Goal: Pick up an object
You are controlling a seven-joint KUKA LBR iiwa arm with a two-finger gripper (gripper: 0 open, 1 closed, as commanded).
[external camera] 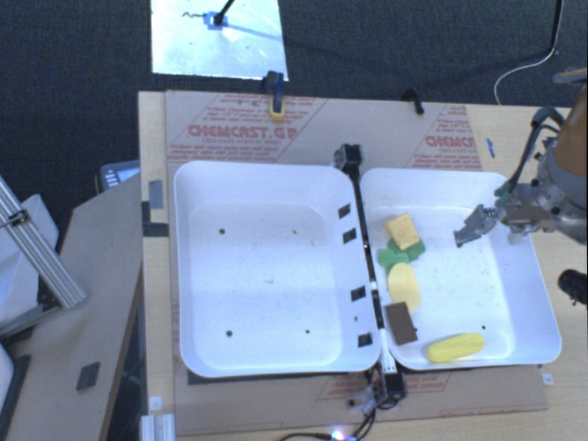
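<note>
- Nearest the camera, a yellow oblong object (456,346) lies at the front edge of the right bin (524,274).
- Just behind it to the left, a small brown block (401,322) rests against the divider side of that bin.
- Behind the block lies a pale yellow oval piece (404,286), then a green piece (397,254), then a yellow cube-like piece (401,231) touching the green one.
- At the right, the tool (475,225) hangs over the right bin's rear half, well apart from all 5 objects; whether its fingers are spread or pressed together I cannot tell, and nothing shows between them.
- To the left, the left bin (266,186) sits side by side with the right one.
- Under both bins, a brown sheet (239,122) on the surface bears red print reading "CHEMCAST GP", repeated at the right.
</note>
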